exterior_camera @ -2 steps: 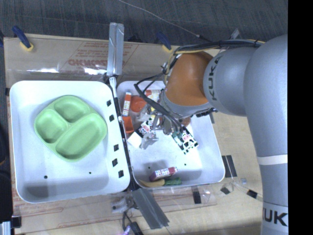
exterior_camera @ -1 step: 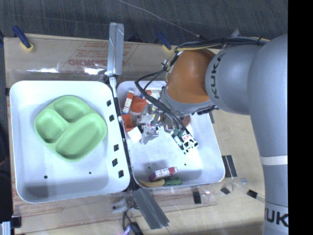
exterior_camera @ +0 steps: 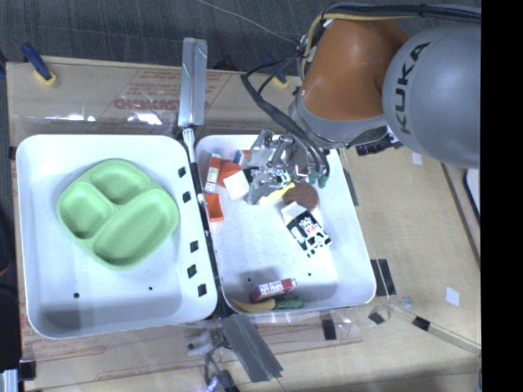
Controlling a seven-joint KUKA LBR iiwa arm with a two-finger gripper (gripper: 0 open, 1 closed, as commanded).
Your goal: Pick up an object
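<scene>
A: Gripper (exterior_camera: 270, 174): I am hovering it over the upper part of the right bin (exterior_camera: 351, 256), above a tight pile. Whether it is parted or closed I cannot tell.

B: Which thing are you choosing?

A: Possibly the white block (exterior_camera: 236, 185), just beside the orange box (exterior_camera: 214, 188), or the brown disc (exterior_camera: 305, 195); both are lying near my tool. The cow-print box (exterior_camera: 307, 229) is sitting lower, apart.

B: Advice?

A: I am judging that a lone piece is safest: I am centring over one edge pair, keeping clear of the neighbours. The green plate (exterior_camera: 118, 211) is lying in the left bin (exterior_camera: 33, 243), well apart.
</scene>
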